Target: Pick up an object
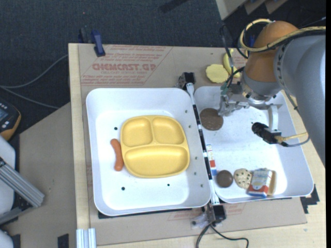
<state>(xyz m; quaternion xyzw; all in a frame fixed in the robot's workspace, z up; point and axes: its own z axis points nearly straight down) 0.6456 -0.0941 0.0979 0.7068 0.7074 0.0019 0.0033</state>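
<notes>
At the ten o'clock corner of the right bin (pixel 289 187), a flat brown disc (pixel 211 119) lies against the wall shared with the left bin (pixel 103 107); it is round, so it has no long axis and points no way in particular. The gripper (pixel 229 106) hangs just beside the disc, at its two o'clock side, on the grey arm (pixel 305 66) that comes in from three o'clock under an orange band (pixel 269 45); whether it is open or closed cannot be told from this angle, and nothing is seen held in it. Along the six o'clock wall of the same bin sits a row of three things close together: a smaller dark brown round piece (pixel 224 178), a pale chocolate-chip cookie (pixel 241 177) touching it at three o'clock, and a small carton (pixel 261 182) with red and blue print next to the cookie, lying slightly tilted. The left bin holds a yellow divided plate (pixel 154 146) near its middle, with two small compartments toward twelve o'clock and one wide compartment toward six o'clock, all three bare. A reddish toy sausage (pixel 118 154) lies on the bin floor just beside the plate at nine o'clock, its long axis running from twelve to six o'clock, slightly curved. Both bins rest on a tan board (pixel 124 66) with red lettering; a yellow lump (pixel 217 73) lies on it past the right bin at twelve o'clock, and a blue clamp (pixel 96 43) grips the board's far edge at eleven o'clock.
</notes>
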